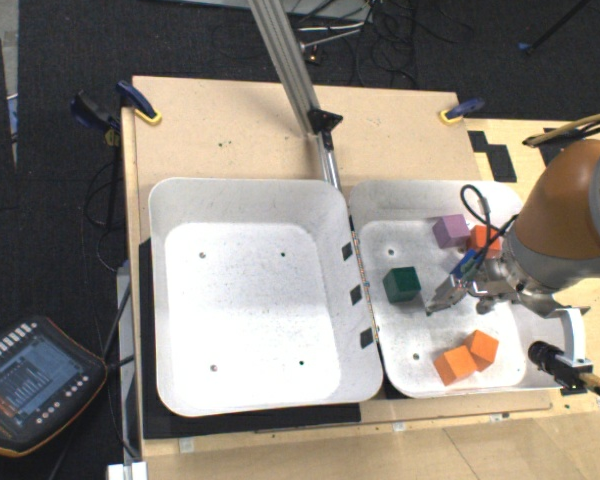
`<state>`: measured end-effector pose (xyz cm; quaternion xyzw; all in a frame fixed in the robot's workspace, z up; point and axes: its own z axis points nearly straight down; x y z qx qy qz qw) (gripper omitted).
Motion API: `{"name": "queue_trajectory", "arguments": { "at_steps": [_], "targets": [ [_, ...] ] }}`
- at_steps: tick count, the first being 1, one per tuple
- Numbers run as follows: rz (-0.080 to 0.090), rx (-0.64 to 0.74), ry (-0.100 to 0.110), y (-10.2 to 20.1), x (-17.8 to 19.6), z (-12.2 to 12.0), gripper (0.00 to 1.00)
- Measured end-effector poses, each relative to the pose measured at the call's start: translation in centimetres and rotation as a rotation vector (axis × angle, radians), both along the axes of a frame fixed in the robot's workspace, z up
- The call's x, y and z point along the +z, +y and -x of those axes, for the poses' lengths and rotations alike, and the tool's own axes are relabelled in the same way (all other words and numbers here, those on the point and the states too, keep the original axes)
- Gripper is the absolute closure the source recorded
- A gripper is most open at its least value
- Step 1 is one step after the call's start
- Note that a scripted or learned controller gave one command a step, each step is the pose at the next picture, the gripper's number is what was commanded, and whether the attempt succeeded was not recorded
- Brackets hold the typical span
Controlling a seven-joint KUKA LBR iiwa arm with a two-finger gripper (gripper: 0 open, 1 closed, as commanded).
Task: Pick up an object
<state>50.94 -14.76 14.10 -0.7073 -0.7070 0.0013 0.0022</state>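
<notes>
Gripper [450,296]: right of centre, low inside right bin; fingers too blurred and hidden to tell spread or pressed together.
Left bin [170,268]: centre left of frame.
Right bin [365,208]: touching left bin along middle edge.
Green cube [401,284]: just left of gripper, apart from it.
Purple cube [449,231]: above gripper.
Orange cubes [467,356]: lower right, touching each other.
Arm [565,218]: right edge.

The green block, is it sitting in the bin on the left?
No, the green block sits in the right bin, near its left wall, with the purple block and two orange blocks.
</notes>
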Motion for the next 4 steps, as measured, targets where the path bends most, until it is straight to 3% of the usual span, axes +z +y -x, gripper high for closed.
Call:
{"name": "queue_trajectory", "arguments": {
  "at_steps": [1, 2, 4],
  "targets": [
    [0.002, -0.001, -0.004, 0.0, -4.7, 0.0, 0.0],
    [0.002, 0.0, -0.007, 0.0, -3.5, -0.1, 1.0],
    [0.003, 0.004, -0.013, 0.3, 8.6, 0.1, 1.0]
  ]
}}
